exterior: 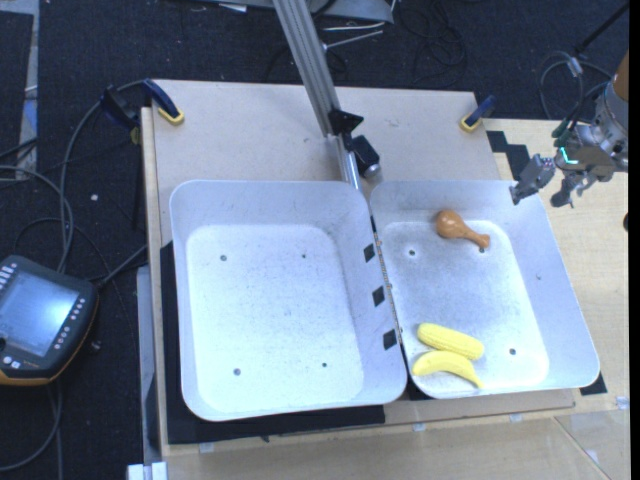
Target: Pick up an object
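Overhead, the gripper (548, 180) hangs beyond the far right corner of the right bin (560, 298), its two fingers spread apart with nothing between them. Inside that bin lie the likely targets: a toy drumstick (460, 228) near the far wall, and two bananas (450, 353) lying touching each other at the near edge. The drumstick sits closest to the arm and alone on bare floor, so it looks the easier pick; a good attempt would swing in over the rim, line the fingers across its narrow end, then drop straight down. The bananas, pressed together by the near wall, leave little room for fingers. The left bin (190, 268) adjoins it, and a slanted metal pole (310, 58) crosses above the divider, well away from the arm's path.
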You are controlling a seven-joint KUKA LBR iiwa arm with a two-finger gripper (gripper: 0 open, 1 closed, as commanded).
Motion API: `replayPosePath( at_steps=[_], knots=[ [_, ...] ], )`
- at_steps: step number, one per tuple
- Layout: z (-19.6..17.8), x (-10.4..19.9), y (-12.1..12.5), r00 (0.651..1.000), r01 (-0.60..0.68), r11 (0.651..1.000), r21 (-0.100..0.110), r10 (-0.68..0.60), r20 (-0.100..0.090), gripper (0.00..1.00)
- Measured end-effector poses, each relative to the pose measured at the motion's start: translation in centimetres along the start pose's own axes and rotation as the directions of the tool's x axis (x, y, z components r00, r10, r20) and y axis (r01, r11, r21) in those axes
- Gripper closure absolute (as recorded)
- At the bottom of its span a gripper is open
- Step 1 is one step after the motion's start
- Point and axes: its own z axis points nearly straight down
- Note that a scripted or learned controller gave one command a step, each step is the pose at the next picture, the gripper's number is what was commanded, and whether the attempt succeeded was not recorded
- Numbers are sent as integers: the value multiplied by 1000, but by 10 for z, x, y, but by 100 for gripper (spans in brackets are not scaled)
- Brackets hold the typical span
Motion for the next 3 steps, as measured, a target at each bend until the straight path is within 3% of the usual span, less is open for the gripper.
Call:
replayPosePath(
  at_steps=[1,3],
  knots=[
    [0,0,0,1000,0,1000,0,0,0,0],
    [90,-9,-7,1000,0,1000,4,0,-1,0]
  ],
)
